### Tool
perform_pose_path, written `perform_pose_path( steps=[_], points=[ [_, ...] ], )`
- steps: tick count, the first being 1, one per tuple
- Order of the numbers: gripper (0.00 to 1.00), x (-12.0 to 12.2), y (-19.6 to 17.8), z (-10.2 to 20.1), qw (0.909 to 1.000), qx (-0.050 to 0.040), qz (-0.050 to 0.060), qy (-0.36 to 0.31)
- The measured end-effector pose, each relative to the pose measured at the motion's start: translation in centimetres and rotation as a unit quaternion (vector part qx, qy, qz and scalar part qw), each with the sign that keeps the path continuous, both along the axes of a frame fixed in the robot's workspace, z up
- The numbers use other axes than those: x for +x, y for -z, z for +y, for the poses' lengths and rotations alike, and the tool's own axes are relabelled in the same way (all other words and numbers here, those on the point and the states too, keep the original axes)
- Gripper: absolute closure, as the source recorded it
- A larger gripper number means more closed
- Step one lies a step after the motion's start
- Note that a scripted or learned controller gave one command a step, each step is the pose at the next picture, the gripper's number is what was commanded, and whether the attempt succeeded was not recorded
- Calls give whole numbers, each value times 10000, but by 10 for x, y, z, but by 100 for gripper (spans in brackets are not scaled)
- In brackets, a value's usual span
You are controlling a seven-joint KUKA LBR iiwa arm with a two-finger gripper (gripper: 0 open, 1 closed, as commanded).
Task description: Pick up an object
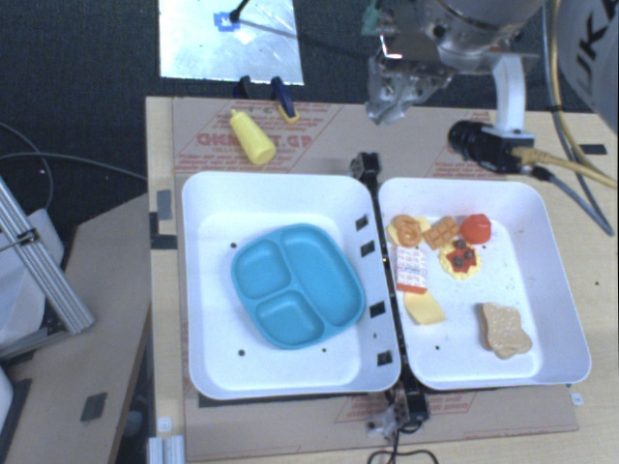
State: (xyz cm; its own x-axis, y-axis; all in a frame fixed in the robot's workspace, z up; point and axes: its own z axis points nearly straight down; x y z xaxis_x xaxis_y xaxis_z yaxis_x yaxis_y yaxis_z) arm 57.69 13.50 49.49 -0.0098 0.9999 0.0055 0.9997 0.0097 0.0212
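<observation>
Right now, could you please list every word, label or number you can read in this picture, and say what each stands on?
"UK": partial dark letters on the grey arm housing, cut off by the picture's edge.
Red lettering on the cardboard sheet under the bins: printed across it, too blurred to read.
Red-and-white packet in the right bin: bears print, too small to read.
No other text can be read.

Bright, even overhead light bleaches the white bins [290,187], shadows stay faint, and the whole picture is slightly soft.
</observation>
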Motion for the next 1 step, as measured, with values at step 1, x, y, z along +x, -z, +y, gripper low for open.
perform_pose_path(
  steps=[1],
  points=[
    [100, -60, 83, -5, 9999, -33, 149, 30]
  ],
)
